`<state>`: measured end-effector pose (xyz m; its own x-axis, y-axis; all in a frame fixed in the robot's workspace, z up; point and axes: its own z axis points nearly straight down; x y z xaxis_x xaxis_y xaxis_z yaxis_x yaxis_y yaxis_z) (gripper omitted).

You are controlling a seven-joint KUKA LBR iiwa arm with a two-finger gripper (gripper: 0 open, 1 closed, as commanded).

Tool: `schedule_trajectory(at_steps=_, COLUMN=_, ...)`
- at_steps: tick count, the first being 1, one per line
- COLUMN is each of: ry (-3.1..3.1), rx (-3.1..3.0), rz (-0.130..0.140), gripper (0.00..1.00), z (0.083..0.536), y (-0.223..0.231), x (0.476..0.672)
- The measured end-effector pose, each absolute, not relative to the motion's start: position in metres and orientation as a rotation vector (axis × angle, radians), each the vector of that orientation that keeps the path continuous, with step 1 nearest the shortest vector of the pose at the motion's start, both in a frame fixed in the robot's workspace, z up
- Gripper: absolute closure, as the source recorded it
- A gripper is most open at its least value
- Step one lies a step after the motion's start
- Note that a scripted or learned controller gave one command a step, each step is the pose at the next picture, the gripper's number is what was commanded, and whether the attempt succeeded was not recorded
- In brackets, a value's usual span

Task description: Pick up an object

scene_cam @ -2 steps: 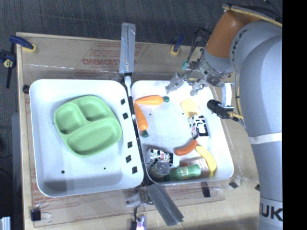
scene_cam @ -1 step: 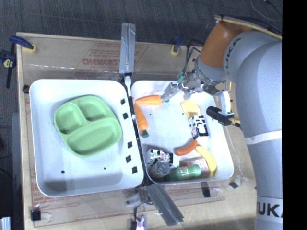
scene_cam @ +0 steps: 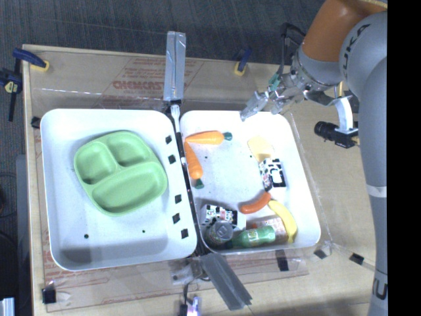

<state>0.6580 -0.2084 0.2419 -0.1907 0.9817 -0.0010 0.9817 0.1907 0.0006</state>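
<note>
We log the gripper (scene_cam: 253, 108) hovering over the far rim of the right bin (scene_cam: 304, 170), near that bin's far right corner. Its two fingers are thin and seen at a slant; we cannot tell how far apart they stand, and we see nothing between them. The grey arm (scene_cam: 368, 64) with its orange band reaches in from the right.

Right bin contents, all lying on the floor of the bin:
- One carrot (scene_cam: 205, 137) lies crosswise near the far wall, green tip toward the right.
- A second carrot (scene_cam: 193, 164) lies along the left wall, just below the first.
- A pale yellow block (scene_cam: 260, 147) sits right of centre, closest of all to the gripper but apart from it.
- A black-and-white card (scene_cam: 273, 172) touches the block's near side.
- A sausage (scene_cam: 254, 203) lies just beside a banana (scene_cam: 284, 218).
- A green bottle (scene_cam: 253, 236) rests on its side along the near wall, with a metal can (scene_cam: 221, 231) at its left end and a small printed packet (scene_cam: 219, 213) just above the can.

Left bin (scene_cam: 52, 176): one green divided plate (scene_cam: 120, 170), roughly central.
</note>
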Motion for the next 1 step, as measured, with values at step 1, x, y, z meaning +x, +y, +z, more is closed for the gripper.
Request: schedule_trajectory(at_steps=1, ry=2.420, rx=2.008, rz=-0.003, gripper=0.00, z=0.1643, y=-0.2079, x=0.6028)
